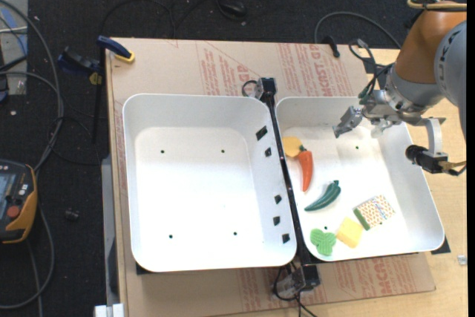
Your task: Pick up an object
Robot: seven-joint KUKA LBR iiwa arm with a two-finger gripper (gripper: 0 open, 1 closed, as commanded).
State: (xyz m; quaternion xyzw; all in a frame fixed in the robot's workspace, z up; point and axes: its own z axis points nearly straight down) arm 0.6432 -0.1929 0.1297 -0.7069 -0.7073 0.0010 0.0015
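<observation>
Green leafy toy (322,240) and yellow block (349,233) at right bin's (415,189) near edge; pepper (323,197), carrot (305,168) toward its left wall. Claw (365,119) over far edge, apparently open, gripping nothing.

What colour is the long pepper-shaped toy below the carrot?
Dark green pepper, lying in the right bin, shown by the camera view.

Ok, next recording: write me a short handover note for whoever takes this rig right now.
Gripper: above the back of the right bin, nothing between its fingers.
Things, all in the right bin: carrot, yellow piece behind it, green pepper, sponge, yellow block, green leafy piece.
Done: nothing picked.
Left: descend, grasp one object, lift.
</observation>
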